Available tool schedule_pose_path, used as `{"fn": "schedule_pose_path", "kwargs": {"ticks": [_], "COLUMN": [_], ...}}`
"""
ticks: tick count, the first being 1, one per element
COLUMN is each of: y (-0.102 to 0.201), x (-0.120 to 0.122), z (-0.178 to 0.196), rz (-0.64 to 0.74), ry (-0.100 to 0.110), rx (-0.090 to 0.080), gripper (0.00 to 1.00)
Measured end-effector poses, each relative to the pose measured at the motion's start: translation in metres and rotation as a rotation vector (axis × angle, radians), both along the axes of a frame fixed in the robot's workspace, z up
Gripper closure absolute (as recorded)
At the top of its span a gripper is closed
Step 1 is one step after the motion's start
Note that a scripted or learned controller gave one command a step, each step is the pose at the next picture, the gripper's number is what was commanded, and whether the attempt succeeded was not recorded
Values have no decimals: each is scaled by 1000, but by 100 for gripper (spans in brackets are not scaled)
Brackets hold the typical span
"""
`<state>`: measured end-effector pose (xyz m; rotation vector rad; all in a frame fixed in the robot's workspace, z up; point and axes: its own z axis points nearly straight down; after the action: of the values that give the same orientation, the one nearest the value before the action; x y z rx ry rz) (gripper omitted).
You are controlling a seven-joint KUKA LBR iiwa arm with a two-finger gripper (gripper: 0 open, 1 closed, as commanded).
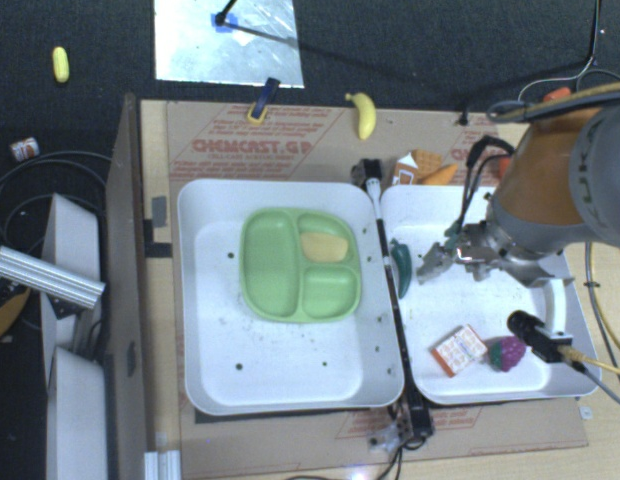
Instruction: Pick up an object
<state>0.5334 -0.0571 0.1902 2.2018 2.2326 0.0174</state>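
Observation:
My gripper (431, 264) hangs over the left part of the right bin (430, 383), pointing left, open with nothing between its fingers. A dark green object (401, 260) lies just left of it, by the divider between the bins. Nearer the front of this bin sit a small orange-and-white box (458, 351) and a purple grape-like toy (506, 353). The left bin (215, 368) holds a green divided plate (290, 278), and a pale yellow item (324, 245) rests in its upper right compartment.
Behind the bins on the cardboard lie a yellow banana (364, 115), an orange carrot-like piece (437, 175) and a blue-and-yellow tool (262, 101). The arm's grey body (560, 193) covers the right bin's far right side.

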Motion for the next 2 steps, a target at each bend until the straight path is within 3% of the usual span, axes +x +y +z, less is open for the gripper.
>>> {"fn": "schedule_pose_path", "kwargs": {"ticks": [1, 2], "y": [-86, -111], "x": [5, 86], "z": [-108, 22], "rz": [-20, -8], "ry": [10, -9], "rx": [-6, -11], "gripper": [0, 0]}}
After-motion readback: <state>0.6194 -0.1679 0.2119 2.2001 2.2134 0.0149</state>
